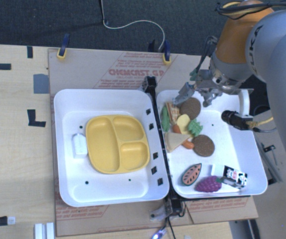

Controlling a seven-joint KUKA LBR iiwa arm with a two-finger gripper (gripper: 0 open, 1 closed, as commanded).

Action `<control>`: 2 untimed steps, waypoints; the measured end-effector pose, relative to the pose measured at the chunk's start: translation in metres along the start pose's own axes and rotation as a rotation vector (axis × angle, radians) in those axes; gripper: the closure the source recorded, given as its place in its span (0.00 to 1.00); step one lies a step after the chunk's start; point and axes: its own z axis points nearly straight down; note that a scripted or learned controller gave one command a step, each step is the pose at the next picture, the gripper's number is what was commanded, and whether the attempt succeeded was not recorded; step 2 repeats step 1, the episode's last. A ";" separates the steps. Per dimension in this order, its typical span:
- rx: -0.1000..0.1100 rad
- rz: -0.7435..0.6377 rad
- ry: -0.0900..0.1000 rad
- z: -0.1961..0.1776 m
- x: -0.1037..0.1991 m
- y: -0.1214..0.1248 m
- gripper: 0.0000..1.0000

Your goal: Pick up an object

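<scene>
**Arm poised over right bin, nothing taken yet**

Table (13,133): pale wood, cardboard sheet under two white bins. Arm (252,29) enters from 2 o'clock, grey with an orange band, wrist bent down over the far rim of the right bin (247,153).

Left bin (63,113): yellow divided tray (117,143) near centre, small white block (79,144) just beside it at 9 o'clock.

Right bin: toy food heaped toward the dividing wall. Brown disc (190,108) at 12 o'clock of the heap, second brown disc (203,145) at 4 o'clock, yellow piece (183,122) and green piece (195,128) between them. Along the near edge: purple grapes (208,184), striped oval (191,174), black-and-white block (234,176).

Pincer (199,94): fingers spread apart, nothing between them, hanging just above the upper brown disc.

Judgement: approach step, grasp not begun. Next move calls for a straight descent so the fingers straddle the disc's edge, then closing. The disc lies flat and leans on its neighbours, so a slip seems likely.
</scene>
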 end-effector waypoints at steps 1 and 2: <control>-0.012 -0.004 0.001 -0.084 0.025 0.045 0.00; -0.012 -0.004 0.001 -0.084 0.025 0.045 0.00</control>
